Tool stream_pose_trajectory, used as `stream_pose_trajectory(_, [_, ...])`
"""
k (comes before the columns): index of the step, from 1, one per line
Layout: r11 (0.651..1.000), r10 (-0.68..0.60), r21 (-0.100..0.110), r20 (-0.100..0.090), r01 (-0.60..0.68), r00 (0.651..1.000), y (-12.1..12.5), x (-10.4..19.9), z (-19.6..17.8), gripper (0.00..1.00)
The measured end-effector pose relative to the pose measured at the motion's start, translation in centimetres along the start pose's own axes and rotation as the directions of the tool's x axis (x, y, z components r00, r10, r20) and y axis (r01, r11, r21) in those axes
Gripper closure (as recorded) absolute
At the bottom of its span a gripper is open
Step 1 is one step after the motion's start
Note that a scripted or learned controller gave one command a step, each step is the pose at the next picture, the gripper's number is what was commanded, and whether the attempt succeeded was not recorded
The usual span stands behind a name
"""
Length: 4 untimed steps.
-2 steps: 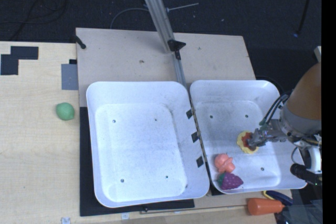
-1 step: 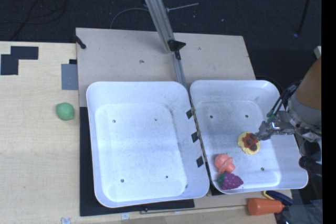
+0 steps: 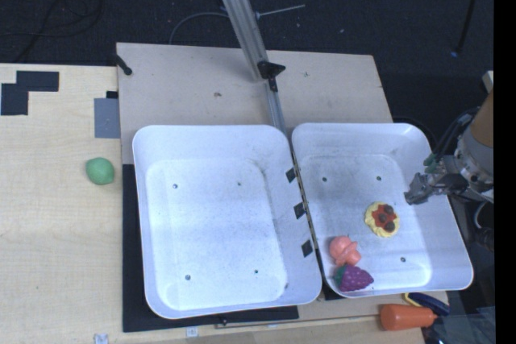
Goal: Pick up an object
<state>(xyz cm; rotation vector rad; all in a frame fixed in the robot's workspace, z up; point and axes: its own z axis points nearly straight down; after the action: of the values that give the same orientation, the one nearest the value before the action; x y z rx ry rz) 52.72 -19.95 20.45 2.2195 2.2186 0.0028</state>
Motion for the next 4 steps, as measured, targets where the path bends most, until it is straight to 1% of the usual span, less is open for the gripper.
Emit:
stream_pose_trajectory(1, [1.0, -0.005, 0.003, -0.002, 0.005, 1.0, 2.2, 5.2, -1.2, 1.0])
stream_pose_trajectory(2, [1.0, -0.004, 0.003, -0.002, 0.004, 1.0, 3.3, 10.2, -2.3, 1.0])
stream_pose_trajectory(3, [1.0, -0.004, 0.005, -0.002, 0.004, 1.0, 5.1, 15.5, -1.4, 1.0])
stream_pose_trajectory(4, [1.0, -0.003, 0.005, -0.002, 0.003, 1.0, 6.3, 20.8, -0.7, 1.0])
